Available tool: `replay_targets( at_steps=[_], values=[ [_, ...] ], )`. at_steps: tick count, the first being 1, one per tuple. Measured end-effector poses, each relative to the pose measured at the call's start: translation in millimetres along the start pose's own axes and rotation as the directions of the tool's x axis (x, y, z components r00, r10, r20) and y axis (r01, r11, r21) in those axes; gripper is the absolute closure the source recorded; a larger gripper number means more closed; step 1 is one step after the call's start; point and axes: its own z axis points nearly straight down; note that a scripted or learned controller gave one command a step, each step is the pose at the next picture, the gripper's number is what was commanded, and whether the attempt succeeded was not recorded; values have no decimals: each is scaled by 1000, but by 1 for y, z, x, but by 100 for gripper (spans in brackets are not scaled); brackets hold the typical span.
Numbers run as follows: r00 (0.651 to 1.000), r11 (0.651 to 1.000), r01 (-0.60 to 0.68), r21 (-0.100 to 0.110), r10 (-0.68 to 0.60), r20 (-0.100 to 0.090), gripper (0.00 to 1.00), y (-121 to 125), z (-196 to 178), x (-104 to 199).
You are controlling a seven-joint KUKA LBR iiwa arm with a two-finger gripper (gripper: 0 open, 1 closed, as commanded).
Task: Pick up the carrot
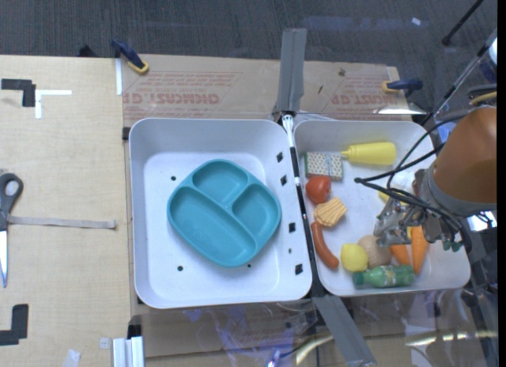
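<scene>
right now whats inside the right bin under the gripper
Under the gripper in the right bin lie the carrot, a potato and a green bottle. The arm covers the bin's right side.

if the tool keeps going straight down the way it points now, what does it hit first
Most likely the carrot, which lies right beside the tool near the front of the right bin. A pale potato-like piece sits just as close on the other side, and the slanted view leaves depth unclear.

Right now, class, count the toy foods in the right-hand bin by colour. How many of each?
Yellow: 3, the mustard bottle, crinkle chip, lemon
Red: 2, the tomato, hot dog
Orange: 1, the carrot
Green: 1, the green bottle
Total: 7
</scene>
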Motion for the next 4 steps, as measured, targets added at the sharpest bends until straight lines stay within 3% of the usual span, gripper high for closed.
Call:
replay_targets(
  at_steps=[1,2,3,4],
  values=[
    [1000,1000,0,0,0,0,0,0,0,0],
    [998,998,62,-10,-62,-31,0,29,27,-8],
    [999,999,-41,-5,40,-24,0,0,24,-2],
    [999,999,-38,-3,38,-17,100,-1,12,-6]
  ],
)
